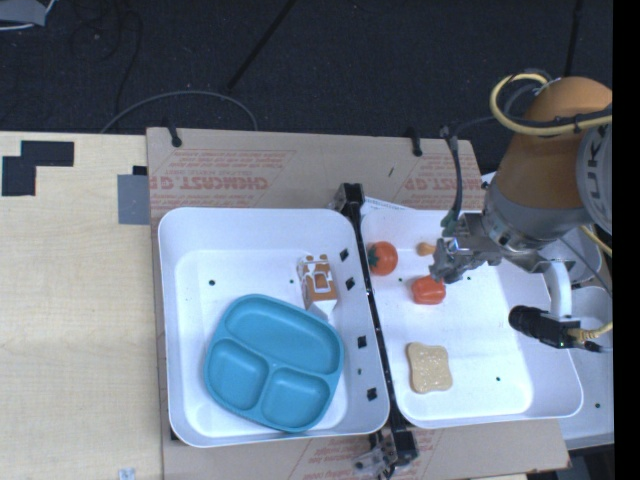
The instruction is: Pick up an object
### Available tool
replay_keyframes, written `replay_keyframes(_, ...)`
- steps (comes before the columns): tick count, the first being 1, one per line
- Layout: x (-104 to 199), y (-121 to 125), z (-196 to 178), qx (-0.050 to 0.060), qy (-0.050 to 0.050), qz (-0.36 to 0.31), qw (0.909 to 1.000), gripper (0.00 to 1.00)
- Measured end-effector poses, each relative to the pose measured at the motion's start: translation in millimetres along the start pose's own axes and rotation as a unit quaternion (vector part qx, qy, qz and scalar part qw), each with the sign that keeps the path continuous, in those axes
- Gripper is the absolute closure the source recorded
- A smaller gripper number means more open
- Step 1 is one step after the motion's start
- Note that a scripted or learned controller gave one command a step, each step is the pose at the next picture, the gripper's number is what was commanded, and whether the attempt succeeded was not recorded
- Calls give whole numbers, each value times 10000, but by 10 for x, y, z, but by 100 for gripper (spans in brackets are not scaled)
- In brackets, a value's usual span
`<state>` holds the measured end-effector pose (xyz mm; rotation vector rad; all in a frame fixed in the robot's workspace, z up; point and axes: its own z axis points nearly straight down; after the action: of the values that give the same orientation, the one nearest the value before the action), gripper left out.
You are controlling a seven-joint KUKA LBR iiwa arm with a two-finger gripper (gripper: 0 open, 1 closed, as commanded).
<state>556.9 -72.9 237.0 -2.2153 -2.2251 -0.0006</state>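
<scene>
**Camera view: gripper low over the red toy in the right bin**

Camera view looks down on two white bins that sit side by side on the surface.

A small red toy, like a little pepper or tomato, lies in the right bin. It is near the top half of that bin. The gripper is just above and to the right of the red toy, very close to it. I cannot tell how the gripper is set, because it is dark and small here. The red toy looks like it is lying on the bin floor.

A round orange-red toy with a green top lies to the left of the red toy, near the wall between the bins. A tiny orange bit lies close beside the gripper. A pale slice of toy bread lies lower down in the same bin.

The grey arm with its big orange part comes in from the right.

In the left bin there is a blue plate with three parts. A small orange and white toy sits just above the plate, near the wall between the bins.
</scene>
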Motion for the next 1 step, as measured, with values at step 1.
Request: replay_keyframes(1,529,68,121,20,2,3,10000,100)
